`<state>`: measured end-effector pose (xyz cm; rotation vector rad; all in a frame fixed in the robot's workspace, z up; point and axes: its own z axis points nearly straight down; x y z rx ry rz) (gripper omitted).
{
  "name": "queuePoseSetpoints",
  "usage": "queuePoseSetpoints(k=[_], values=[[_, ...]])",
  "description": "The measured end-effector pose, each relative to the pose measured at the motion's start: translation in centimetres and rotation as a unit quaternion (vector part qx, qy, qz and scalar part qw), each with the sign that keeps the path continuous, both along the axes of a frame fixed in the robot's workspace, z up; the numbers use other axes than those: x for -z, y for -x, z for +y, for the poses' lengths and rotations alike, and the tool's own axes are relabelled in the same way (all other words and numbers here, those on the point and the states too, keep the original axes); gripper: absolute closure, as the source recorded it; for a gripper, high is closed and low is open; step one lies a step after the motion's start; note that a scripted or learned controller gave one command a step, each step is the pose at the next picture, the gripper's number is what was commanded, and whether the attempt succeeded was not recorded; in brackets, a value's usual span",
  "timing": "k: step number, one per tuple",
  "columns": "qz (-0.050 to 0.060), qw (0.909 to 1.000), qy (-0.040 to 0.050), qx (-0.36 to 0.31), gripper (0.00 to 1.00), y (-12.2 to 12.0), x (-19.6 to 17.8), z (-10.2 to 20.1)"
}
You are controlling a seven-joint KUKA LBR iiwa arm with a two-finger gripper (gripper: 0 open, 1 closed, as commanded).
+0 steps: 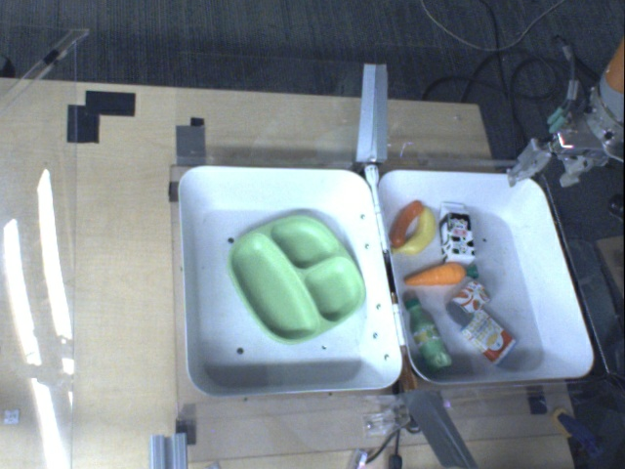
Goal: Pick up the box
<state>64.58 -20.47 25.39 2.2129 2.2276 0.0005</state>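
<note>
Box [456, 235] lies in right bin [547, 262].

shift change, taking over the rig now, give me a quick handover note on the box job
Gripper: past the right bin's far right corner, above the rim, holding nothing that I can see.
Box: black-and-white carton lying in the right bin near its far wall, next to the banana and above the carrot.
Left bin: holds a green tray.
Done: nothing yet; box untouched.
Left: move over the box, descend, grasp, lift.
</note>
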Motion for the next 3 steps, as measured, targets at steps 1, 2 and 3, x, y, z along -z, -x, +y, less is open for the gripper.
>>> queuePoseSetpoints(k=[1,2,3], values=[[0.001,0.9953,-0.0008,0.097,0.0,-2.4,11.6,10.6],[-0.004,0.9777,-0.0011,0.21,0.0,3.2,15.4,4.2],[-0.005,0.9783,-0.0024,0.207,1.0,2.9,14.5,4.5]])
